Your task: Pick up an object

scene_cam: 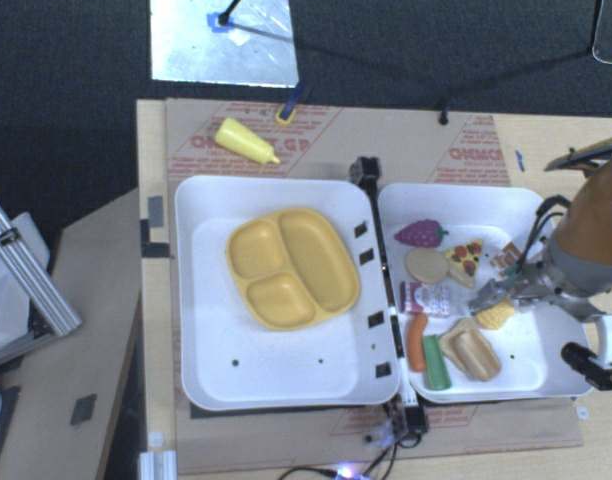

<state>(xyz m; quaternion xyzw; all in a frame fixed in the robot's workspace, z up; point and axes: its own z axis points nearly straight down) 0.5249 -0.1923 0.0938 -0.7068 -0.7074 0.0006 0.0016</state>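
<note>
The right bin (456,193) holds several toy foods: purple grapes (420,234), a pizza slice (465,258), a tan round cookie (425,266), a pink packet (426,298), an orange carrot (416,340), a green piece (436,361), a bread bun (471,353) and a yellow corn piece (497,316). My gripper (494,296) reaches in from the right, low over the bin's middle, just above the corn piece. The grey wrist hides how the gripper stands against it.
The left bin (216,368) carries a yellow divided plate (291,266). A yellow mustard bottle (246,140) lies on the cardboard behind the bins. The arm's orange band (596,233) hangs over the right bin's right side. A metal sheet (221,28) lies at the back.
</note>
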